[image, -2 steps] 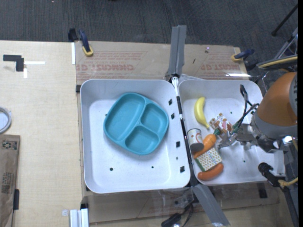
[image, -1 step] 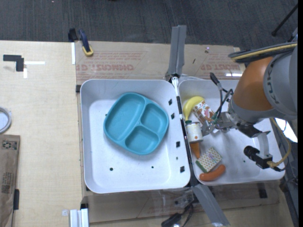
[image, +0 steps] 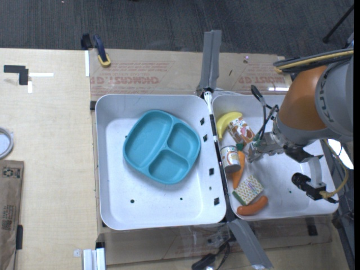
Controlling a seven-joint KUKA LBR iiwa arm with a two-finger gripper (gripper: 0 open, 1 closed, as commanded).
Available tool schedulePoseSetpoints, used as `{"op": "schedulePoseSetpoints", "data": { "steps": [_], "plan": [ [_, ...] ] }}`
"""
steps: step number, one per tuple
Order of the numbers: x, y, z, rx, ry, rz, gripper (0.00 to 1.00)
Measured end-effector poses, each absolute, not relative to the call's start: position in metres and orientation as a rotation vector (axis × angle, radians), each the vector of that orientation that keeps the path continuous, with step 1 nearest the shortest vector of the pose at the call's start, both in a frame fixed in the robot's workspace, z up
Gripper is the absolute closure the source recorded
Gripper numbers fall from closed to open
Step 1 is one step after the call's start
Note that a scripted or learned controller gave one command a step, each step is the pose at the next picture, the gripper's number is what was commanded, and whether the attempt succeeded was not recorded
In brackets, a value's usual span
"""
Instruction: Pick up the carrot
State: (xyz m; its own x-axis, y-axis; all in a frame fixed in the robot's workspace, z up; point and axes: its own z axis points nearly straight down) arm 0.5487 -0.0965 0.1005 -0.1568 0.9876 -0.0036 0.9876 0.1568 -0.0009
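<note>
carrot [image: 239, 169] lay wedged beside the can [image: 230, 157] as the hand [image: 254, 152] hovered close, grip state impossible to tell.

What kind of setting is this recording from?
Probably a robotics lab bench: an arm reaches over two white bins, toy food such as a carrot and banana fills one, and tape marks the cardboard-topped bench.

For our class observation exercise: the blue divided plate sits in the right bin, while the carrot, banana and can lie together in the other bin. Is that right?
One detail is wrong. The blue divided plate sits in the left bin, not the right. The camera view shows this. The carrot, banana and can do lie together in the other bin.
</note>
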Motion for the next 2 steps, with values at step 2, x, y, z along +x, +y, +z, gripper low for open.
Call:
{"op": "schedulePoseSetpoints", "data": {
  "steps": [2],
  "plan": [
    [0.538,-0.103,0.091,1.618,2.695,-0.002,0.0]
  ]
}}
